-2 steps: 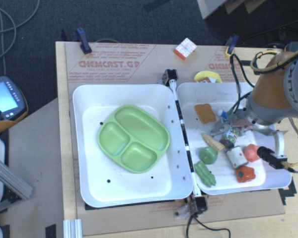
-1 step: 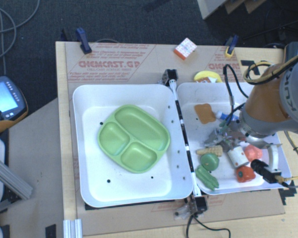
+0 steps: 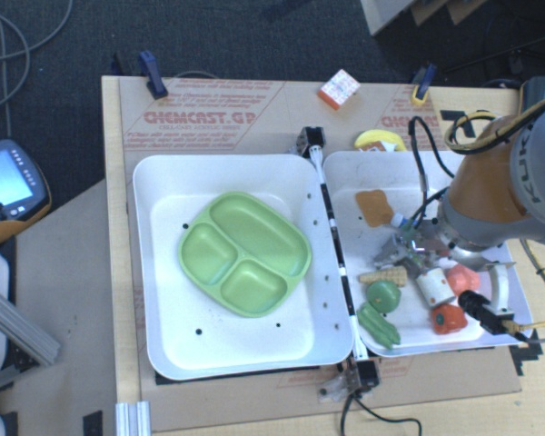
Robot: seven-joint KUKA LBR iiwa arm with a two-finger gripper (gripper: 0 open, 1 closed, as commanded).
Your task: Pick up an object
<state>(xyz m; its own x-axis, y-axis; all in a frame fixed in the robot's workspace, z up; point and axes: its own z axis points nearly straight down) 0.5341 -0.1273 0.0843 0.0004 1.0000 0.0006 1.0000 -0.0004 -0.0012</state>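
The right bin point(image 3: 345, 175) holds several small objects: a brown flat piece point(image 3: 375, 207), a tan stick-like piece point(image 3: 382, 276), a round green item point(image 3: 382, 296), a green leafy item point(image 3: 379, 325), a white and pink cylinder point(image 3: 439, 284) and a red-orange item point(image 3: 448, 318). My gripper point(image 3: 410, 246) is low in this bin, among the objects, just above the tan piece and left of the cylinder. The arm's wrist covers the fingers, so their state is hidden.
The left bin point(image 3: 154, 243) holds a green divided plate point(image 3: 245, 253). Behind the bins on the board lie a small orange and white box point(image 3: 339, 89) and a yellow object point(image 3: 379, 140). Blue clamps point(image 3: 151, 72) hold the board's back edge. Cables loop over the arm.
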